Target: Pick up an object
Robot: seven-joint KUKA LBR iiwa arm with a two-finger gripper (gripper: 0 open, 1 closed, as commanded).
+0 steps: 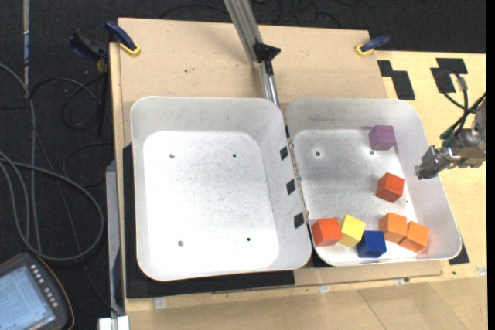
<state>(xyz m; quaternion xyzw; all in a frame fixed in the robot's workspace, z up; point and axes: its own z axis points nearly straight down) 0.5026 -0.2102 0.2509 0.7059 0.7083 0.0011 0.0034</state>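
Camera view
Tabletop (201, 58): tan board, carrying two white bins side by side; blue-and-yellow clamps are gripping its far corners.
Left bin (151, 166): lying on the left half of the tabletop, its white floor speckled.
Right bin (332, 127): sitting just beside the left bin, their inner rims meeting; it is holding all seven blocks.
Purple block (382, 137): resting toward the far right of the right bin, apart from the others.
Red block (390, 187): sitting near the right wall, between the purple block and the near cluster.
Orange blocks: three are lying along the near edge, one at the left end (327, 231), two touching at the right end (395, 226) (417, 236).
Yellow block (353, 229): lying just beside the left orange block, tilted.
Blue block (373, 244): sitting by the near rim, just beside the yellow block.
Gripper (428, 166): hovering at the right rim of the right bin, level with the red block and near it; nothing is showing between its fingers; whether they are spread or pressed together, I cannot tell.
Pole (236, 0): grey, slanting from the far edge down to the gap between the bins.
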